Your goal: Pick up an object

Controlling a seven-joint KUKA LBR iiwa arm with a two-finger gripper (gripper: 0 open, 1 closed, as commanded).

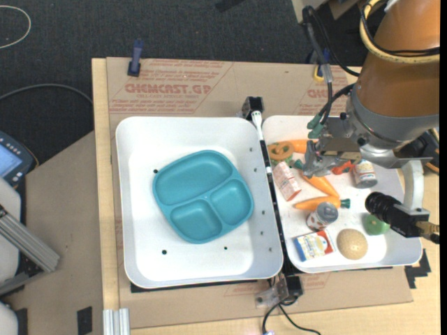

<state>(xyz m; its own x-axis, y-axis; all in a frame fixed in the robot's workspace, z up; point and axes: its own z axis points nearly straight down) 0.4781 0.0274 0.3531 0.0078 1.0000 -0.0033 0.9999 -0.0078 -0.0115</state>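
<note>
Orange plastic, the toy carrot [322, 185] lies in the right bin [412, 257] just under the claw [316, 165], amid a small can [363, 174], a potato-like ball [352, 243] and a carton [286, 181]. Whether the claw is clenched or released I cannot tell. The carrot looks light, stiff and smooth, likely slippery; gripping across its thick middle seems safest.

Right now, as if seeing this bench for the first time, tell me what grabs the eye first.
The teal divided plate stands out most, lying alone in the left bin. Next comes the arm's big orange band at the upper right, with the gripper lowered into the right bin. That bin is a clutter of small things: orange carrots, a small can, a tan egg-shaped piece.
</note>
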